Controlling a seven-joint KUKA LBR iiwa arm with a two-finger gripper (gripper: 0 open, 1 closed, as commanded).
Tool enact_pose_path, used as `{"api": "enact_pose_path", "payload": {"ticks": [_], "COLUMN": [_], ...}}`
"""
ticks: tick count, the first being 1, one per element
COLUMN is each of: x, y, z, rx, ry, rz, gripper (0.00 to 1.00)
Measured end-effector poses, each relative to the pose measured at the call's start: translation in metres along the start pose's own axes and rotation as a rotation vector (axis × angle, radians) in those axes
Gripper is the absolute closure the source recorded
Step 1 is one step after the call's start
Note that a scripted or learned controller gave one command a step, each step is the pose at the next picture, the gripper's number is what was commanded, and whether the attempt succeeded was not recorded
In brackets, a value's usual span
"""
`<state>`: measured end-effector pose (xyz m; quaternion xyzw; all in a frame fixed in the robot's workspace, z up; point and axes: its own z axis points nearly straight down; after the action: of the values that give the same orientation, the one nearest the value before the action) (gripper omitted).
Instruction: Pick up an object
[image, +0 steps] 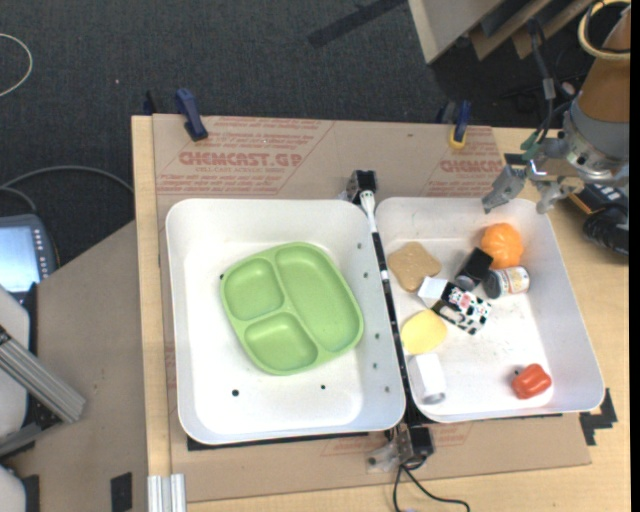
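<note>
While poised above the right bin's (575, 330) far edge, gripper (522, 192) with jaws spread open and nothing between them, orange (501, 243) just below the jaws, bottle (509, 281) and red pepper (531, 380) farther below, green tray (290, 307) in the left bin (190, 300) well apart.

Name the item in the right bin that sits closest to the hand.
The orange ball, at the bin's far right corner, just below the hand. The tan cookie-shaped piece, yellow piece and red piece all lie farther away.
</note>
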<state>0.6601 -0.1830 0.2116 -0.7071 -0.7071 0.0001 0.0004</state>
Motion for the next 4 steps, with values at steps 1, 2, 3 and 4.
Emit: {"api": "enact_pose_path", "payload": {"ticks": [1,2,3,4], "x": [-0.004,-0.005,0.053,0.085], "y": [-0.008,-0.003,0.008,-0.06], "z": [0.135,0.114,0.125,0.074], "rx": [0.01,-0.007,-0.003,0.004], "ry": [0.001,-0.003,0.0,0.002], "rz": [0.001,-0.001,-0.005,0.0], "gripper": [0.0,1.0,1.0,1.0]}}
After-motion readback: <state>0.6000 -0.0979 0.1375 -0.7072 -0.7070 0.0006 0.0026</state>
